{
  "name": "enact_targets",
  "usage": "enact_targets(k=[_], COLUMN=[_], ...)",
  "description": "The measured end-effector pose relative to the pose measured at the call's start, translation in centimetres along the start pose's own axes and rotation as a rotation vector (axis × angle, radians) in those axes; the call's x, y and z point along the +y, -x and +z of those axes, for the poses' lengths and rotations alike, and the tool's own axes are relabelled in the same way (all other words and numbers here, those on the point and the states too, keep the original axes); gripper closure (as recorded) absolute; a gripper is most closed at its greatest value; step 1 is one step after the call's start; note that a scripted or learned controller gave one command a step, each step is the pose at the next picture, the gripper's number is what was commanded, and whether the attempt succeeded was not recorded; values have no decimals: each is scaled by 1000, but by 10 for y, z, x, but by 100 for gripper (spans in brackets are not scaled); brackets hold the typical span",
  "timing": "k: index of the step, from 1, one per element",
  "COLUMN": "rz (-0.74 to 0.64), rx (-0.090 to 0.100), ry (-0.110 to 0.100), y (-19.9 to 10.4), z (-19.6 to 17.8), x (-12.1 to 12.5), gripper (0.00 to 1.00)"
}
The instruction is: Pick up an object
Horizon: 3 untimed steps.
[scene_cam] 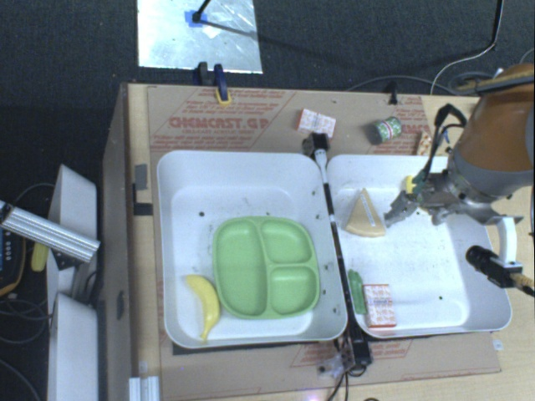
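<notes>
Nearest you, at the bench's front edge, a tangle of wires (347, 359) sits below the seam between the two bins. The bench top is brown board (251, 124) printed with red lettering, on a dark carpeted floor (67, 40).

Left bin (175, 182): you see a green divided plate (267, 266) lying flat near its middle, with a yellow banana (205, 305) just beside the plate's front-left rim, at the bin's front corner.

Right bin (451, 307): along its front-left side lies a small red-and-white packet (379, 304), and a green strip (356, 291) lies just beside it against the dividing wall. Farther back, a pale yellow wedge (364, 214) (cheese-shaped, point toward the back) rests on the bin floor near the divider.

The arm (501, 140) comes in from the right, its orange band above the grey wrist, leaning down over the right bin. The gripper (399, 210) is low, pointing left toward the wedge, its tip just beside the wedge's right edge. You cannot tell whether the fingers are spread or closed at this size, and nothing shows between them.

Beyond the bins, on the board, lie a small white-and-red card (317, 122) and a little green can (387, 129) on its side. Farthest back, a shiny metal sheet (199, 23) lies on the floor, a blue clamp (221, 80) at the bench's rear edge just before it. To the far left stands a grey metal bar (50, 232).
</notes>
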State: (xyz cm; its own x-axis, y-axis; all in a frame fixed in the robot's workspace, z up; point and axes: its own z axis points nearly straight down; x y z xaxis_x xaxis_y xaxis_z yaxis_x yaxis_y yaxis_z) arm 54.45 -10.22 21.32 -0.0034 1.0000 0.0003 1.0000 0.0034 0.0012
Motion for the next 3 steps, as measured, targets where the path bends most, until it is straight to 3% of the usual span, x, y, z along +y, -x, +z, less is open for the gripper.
enact_targets(k=[1,2,3], rz=[4,0,8], rx=[-1,-1,0], ry=[-5,2,-25], y=[82,72,50], z=[121,128,132], x=[21,91,118], gripper=[0,0,0])
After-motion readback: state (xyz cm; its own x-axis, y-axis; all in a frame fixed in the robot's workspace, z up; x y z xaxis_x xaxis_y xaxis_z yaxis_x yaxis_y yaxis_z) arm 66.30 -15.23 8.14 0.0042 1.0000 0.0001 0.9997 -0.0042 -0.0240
